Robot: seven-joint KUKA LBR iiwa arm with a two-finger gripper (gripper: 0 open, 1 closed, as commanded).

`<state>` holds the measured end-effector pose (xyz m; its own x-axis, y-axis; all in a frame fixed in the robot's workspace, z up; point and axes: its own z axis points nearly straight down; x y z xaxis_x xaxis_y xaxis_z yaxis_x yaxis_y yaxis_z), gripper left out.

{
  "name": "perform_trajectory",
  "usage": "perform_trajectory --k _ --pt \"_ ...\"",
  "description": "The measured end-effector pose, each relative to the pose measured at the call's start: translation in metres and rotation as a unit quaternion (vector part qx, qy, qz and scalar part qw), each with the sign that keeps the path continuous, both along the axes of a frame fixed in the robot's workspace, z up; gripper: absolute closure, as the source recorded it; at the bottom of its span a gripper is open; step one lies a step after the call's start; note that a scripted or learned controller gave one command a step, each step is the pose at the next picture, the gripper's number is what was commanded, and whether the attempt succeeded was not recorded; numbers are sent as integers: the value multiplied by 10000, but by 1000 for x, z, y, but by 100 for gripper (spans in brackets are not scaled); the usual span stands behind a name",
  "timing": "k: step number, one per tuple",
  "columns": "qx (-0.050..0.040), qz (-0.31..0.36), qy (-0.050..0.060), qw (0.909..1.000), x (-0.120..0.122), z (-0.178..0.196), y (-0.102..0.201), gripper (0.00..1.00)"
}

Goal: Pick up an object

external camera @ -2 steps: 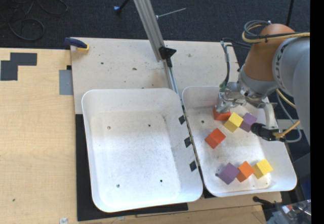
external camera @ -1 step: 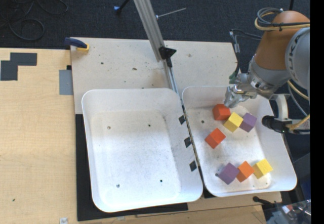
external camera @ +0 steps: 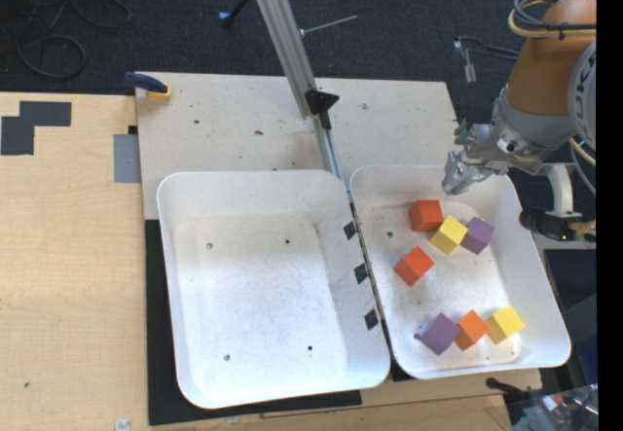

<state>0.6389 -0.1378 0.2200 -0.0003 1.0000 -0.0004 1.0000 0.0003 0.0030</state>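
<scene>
The desk (external camera: 243, 123) carries two white bins; the right bin (external camera: 545, 298) holds every block. The arm (external camera: 545, 79) hangs over that bin's far edge. Whether its jaws (external camera: 459, 176) are open I cannot tell. The nearest target, an orange block (external camera: 424, 215) near the far edge, touches a yellow block (external camera: 449, 234), so I would descend on its free side.

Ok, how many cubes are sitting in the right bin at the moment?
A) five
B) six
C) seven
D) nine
C: the right bin holds seven cubes, three orange, two yellow and two purple, in an upper cluster near the orange cube and a lower row of three ending at the yellow cube.
</scene>
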Motion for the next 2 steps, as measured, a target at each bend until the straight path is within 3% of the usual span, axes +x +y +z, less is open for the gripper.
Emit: perform_trajectory --k 2 --pt "18 23 35 10000 -40 5 94 100"
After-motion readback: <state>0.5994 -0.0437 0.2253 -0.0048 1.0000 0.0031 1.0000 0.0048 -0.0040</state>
